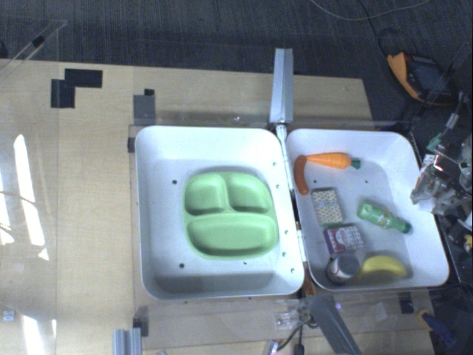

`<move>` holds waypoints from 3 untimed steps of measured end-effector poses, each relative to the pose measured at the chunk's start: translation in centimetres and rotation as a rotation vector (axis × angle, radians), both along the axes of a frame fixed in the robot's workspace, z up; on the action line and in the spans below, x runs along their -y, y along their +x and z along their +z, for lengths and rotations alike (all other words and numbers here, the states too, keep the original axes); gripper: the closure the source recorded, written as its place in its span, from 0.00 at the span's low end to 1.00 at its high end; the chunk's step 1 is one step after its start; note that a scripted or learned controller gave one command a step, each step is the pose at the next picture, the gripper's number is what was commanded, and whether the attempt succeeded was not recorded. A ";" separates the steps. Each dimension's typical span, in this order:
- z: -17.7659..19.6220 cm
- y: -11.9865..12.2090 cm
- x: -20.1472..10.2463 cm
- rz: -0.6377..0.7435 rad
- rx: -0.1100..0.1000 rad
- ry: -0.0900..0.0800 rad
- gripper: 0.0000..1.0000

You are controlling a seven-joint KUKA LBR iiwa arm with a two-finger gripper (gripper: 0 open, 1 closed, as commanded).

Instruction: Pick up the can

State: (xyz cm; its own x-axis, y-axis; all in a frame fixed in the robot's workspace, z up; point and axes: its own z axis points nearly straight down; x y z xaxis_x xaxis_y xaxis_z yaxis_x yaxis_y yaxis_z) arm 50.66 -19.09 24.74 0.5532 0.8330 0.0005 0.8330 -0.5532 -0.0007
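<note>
The gripper (437,183) hangs at the right bin's (403,145) right rim; whether it is released or clenched cannot be told. The can (342,268) stands well to its left and nearer the front wall, touching the banana (383,266), just below a purple box (344,237). A green bottle (383,217) lies between can and gripper.

A robot lab: bench (89,198) with bins (148,198), loose cables (362,9).

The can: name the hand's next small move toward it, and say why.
Probably swing the hand left and toward the near edge until it is above the can. The hand sits at the right bin's far right rim, while the can stands in the near corner beside the banana.
</note>
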 end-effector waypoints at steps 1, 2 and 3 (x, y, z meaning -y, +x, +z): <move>1.7 1.7 0.2 0.038 0.000 0.000 1.00; 0.6 -0.1 0.7 -0.087 0.000 0.001 1.00; 2.7 -1.8 -0.3 -0.188 -0.001 -0.001 1.00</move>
State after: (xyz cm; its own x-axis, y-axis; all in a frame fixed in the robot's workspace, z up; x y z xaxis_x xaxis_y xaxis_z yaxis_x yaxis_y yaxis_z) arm 48.87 -18.77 27.46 0.6989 0.7152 -0.0007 0.7152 -0.6989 -0.0003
